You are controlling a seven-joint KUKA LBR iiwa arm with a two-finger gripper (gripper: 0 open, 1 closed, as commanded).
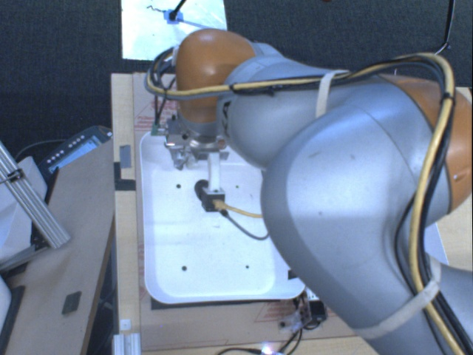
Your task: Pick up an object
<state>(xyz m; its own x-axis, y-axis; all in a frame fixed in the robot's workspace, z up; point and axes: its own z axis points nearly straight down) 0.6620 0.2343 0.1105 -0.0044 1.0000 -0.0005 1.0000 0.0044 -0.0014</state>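
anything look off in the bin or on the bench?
Nothing stands out. The shallow white bin sits square on the tan bench, with the gripper over its far end. The grey arm hides the rest.

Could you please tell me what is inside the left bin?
The left bin shows a bare white floor, with the gripper over its far end. The arm covers its right part, hiding anything there.

Arm pose: grey KUKA arm [347, 198] reaches in from the right, bulky links filling the near right. Orange band [203, 61] above the wrist, far left of centre. Two-finger gripper [196, 154] points down.
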